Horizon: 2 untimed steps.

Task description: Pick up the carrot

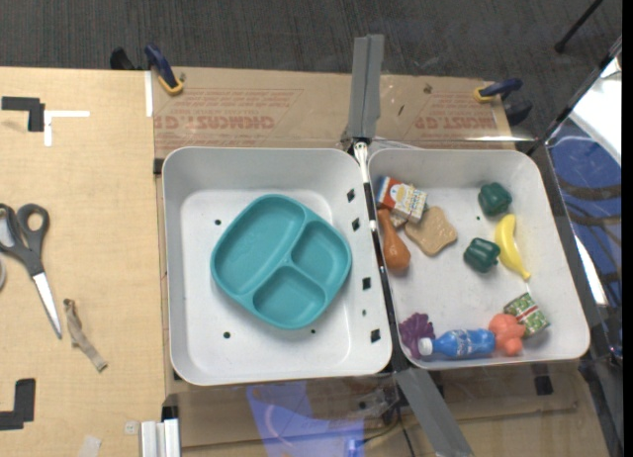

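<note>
Where the right bin [554, 247] meets the divider along its left edge, the carrot [392, 243] lies on the floor, its long axis running roughly from the far edge toward the near edge, thicker orange end nearer the near edge and narrower end pointing to the far left corner. A small carton [403, 198] sits just beyond its narrow end, and a slice of bread [431, 232] lies just beside it. Two green peppers [482, 254] and a banana [510, 245] lie toward the right edge. A blue bottle [457, 344] rests along the near edge. A teal divided plate [282, 261] sits mid-floor in the left bin [188, 247]. Whether the gripper is clenched or released cannot be told.
</note>
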Motion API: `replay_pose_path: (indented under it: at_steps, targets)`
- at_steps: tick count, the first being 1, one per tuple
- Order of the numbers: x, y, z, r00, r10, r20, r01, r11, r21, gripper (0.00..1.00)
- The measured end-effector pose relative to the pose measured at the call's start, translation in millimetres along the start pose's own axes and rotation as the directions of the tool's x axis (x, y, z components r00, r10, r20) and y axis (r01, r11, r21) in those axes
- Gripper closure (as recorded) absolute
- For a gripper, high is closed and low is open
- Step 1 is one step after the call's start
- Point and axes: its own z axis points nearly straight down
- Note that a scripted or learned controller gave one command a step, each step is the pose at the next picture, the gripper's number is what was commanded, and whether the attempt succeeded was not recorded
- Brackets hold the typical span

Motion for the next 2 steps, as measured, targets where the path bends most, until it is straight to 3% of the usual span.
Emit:
replay_pose_path:
  at_steps: [1, 2]
  targets:
    - [-53, -65, -8, 0.962, -0.273, 0.002, 0.273, 0.962, 0.001, 1.00]
    - [-22, -27, 4, 0.805, -0.593, 0.002, 0.593, 0.805, -0.002, 1.00]
